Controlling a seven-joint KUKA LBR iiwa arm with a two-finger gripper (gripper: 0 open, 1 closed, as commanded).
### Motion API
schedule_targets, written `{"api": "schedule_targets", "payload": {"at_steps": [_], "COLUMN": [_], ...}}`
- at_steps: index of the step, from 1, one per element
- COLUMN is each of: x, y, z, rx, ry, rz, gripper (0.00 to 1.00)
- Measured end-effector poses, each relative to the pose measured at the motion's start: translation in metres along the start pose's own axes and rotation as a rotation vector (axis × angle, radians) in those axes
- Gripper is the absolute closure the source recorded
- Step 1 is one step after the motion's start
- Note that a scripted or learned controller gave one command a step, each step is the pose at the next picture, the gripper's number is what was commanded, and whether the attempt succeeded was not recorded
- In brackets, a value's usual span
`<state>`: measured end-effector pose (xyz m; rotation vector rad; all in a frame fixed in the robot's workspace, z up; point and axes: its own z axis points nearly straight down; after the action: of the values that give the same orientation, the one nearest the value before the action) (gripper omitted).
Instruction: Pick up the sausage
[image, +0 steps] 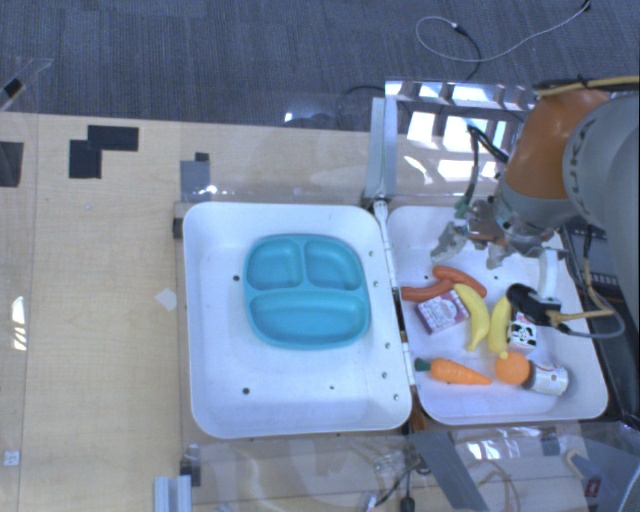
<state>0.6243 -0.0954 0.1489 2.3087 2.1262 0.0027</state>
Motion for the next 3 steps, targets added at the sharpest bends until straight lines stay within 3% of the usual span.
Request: {"api": "schedule_targets", "payload": {"at_steps": [1, 2, 3], "x": [-0.006, -0.004, -0.014], "y": [-0.019, -0.017, -0.026], "z": [0.059, 0.047, 0.059], "rx": [-0.01, -0.016, -0.004], "ry": [0.0, 0.004, 0.002], "rz": [0.047, 0.046, 0.075], "gripper": [0.0, 1.0, 1.0]}}
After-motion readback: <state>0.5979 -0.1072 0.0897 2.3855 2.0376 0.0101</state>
